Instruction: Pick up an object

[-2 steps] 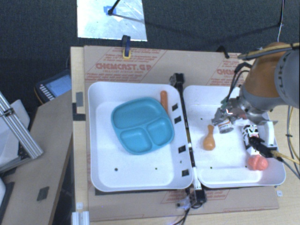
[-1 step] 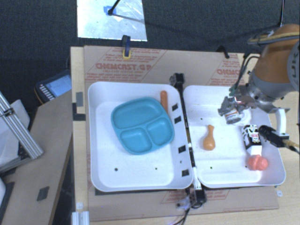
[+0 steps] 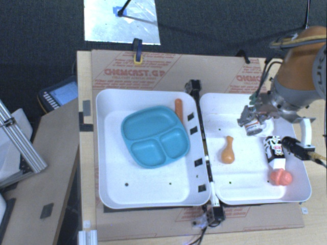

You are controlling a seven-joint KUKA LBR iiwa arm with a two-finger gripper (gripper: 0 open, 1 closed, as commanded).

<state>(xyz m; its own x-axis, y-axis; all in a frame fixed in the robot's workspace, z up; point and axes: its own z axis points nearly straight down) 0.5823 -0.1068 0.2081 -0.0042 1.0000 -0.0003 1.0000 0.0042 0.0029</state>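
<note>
At the near right corner of my right white shallow bin [image 3: 219,190] lies a small pink rounded toy [image 3: 280,177], touching a white-and-black block [image 3: 275,152] just behind it. Nearer the bin's left wall rests an orange drumstick-shaped toy [image 3: 228,150]. My claw [image 3: 252,122] hangs above the bin's far right part, carrying nothing I can see; I judge I'm lining up a descent, and next must pick one target. The claw is blurred. The left bin [image 3: 110,188] carries a blue sectioned plastic plate [image 3: 155,136].

The divided plate [image 3: 155,136] lies in the left bin [image 3: 110,188], drumstick [image 3: 228,150] in the right bin [image 3: 245,190].
</note>
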